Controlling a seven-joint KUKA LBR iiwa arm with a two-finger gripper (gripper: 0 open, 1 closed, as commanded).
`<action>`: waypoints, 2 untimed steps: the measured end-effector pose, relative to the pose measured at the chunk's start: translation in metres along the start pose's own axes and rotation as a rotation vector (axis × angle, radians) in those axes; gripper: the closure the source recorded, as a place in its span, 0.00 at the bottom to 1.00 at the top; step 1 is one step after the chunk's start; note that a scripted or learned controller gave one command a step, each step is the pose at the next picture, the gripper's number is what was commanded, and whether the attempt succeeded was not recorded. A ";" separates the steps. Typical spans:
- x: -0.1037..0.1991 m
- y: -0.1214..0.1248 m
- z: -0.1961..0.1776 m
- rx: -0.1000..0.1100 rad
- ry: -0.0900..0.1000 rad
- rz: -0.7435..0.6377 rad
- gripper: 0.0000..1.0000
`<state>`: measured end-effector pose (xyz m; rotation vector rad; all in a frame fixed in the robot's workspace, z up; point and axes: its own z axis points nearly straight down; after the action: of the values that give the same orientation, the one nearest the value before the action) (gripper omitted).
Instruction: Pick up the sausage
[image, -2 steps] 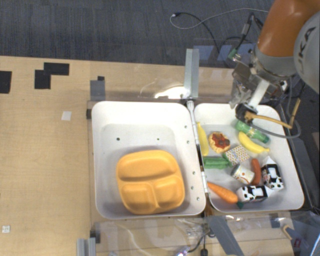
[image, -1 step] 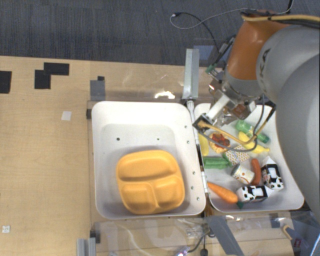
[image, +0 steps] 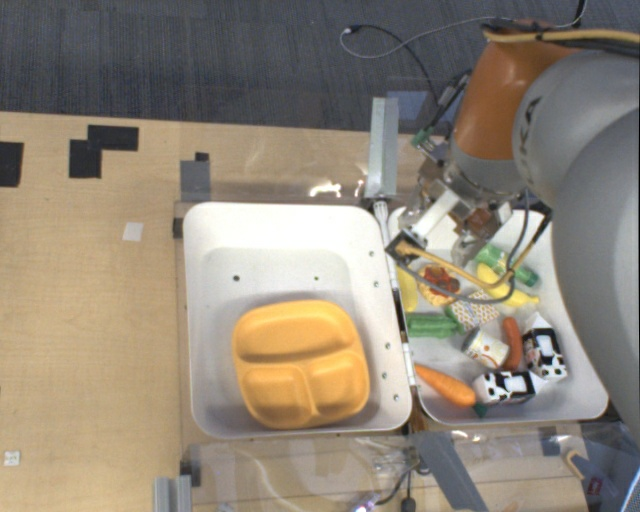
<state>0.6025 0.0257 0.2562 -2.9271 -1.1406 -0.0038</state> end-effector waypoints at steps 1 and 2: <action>0.062 -0.019 0.015 0.000 -0.001 -0.041 0.00; 0.120 -0.071 -0.018 0.000 0.004 0.349 0.00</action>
<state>0.6423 0.1592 0.2740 -3.0789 -0.6142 -0.0088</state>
